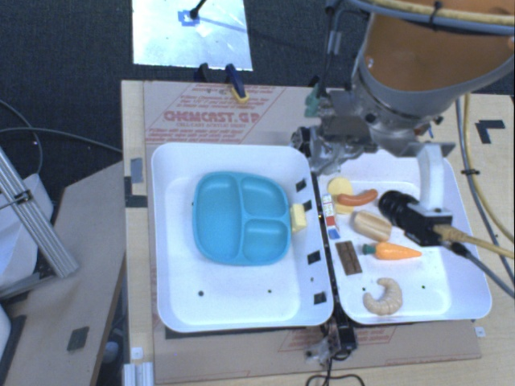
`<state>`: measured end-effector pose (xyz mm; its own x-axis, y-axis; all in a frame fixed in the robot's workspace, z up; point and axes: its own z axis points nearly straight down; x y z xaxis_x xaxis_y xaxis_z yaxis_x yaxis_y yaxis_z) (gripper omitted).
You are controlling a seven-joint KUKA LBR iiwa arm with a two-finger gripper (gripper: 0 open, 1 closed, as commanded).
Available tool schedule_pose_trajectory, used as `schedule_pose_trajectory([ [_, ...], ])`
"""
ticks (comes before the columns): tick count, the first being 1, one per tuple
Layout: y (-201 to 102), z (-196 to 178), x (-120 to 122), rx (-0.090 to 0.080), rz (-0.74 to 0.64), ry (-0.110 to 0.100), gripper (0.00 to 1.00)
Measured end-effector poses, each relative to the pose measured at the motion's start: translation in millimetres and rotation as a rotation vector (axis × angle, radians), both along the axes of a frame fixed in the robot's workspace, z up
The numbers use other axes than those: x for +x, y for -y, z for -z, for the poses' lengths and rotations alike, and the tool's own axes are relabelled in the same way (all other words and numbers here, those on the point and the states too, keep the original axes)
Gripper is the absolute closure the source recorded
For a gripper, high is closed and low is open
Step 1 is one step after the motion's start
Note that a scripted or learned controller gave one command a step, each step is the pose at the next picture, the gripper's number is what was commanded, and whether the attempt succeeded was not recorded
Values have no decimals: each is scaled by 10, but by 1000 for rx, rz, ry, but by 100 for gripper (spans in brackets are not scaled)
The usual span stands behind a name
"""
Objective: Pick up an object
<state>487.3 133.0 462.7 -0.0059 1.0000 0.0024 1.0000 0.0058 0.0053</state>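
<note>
My gripper hangs over the back end of the ridge between the two bins, under the big orange and grey wrist. In the right bin lie a yellow piece, a red sausage, a tan bread roll, an orange carrot, a brown bar and a pale curled shrimp. The yellow piece and sausage sit just in front of the gripper. Nothing shows held in it.
The left bin holds a blue divided plate and a small yellow block by its right wall. A small striped card lies near the ridge. A shiny metal sheet lies behind the bins.
</note>
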Motion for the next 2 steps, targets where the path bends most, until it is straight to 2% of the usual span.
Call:
schedule_pose_trajectory([
  [1,-87,1909,632,-7,6,-18,100],
  [2,265,1557,-7,-2,8,-5,100],
])
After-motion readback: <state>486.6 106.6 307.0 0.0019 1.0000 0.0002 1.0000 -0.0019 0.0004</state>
